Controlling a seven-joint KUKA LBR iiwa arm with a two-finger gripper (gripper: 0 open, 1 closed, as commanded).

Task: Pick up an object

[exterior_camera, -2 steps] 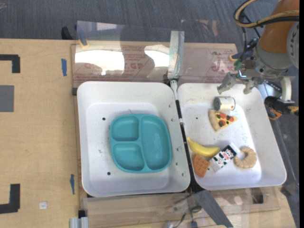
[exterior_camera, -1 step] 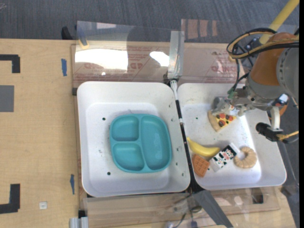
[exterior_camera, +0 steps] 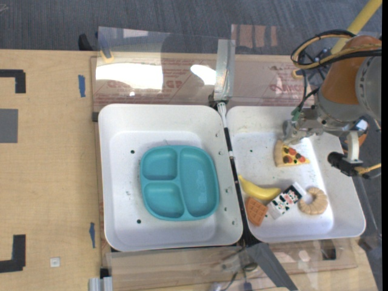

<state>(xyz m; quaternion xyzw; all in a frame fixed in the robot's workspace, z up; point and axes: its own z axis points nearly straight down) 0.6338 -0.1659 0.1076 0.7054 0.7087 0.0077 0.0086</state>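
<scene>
Right bin (exterior_camera: 339,223): pizza slice (exterior_camera: 290,156) just below end effector (exterior_camera: 295,133); its opening unclear.

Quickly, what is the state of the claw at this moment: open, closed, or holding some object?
Claw: cannot be told; it sits just above the pizza slice in the right bin, with nothing seen in its grip.

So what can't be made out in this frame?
- Gripper: too small and blurred to tell its grip on the pizza slice.
- Black-and-white item: too small to identify.
- Arm: cut off by the right edge.
</scene>
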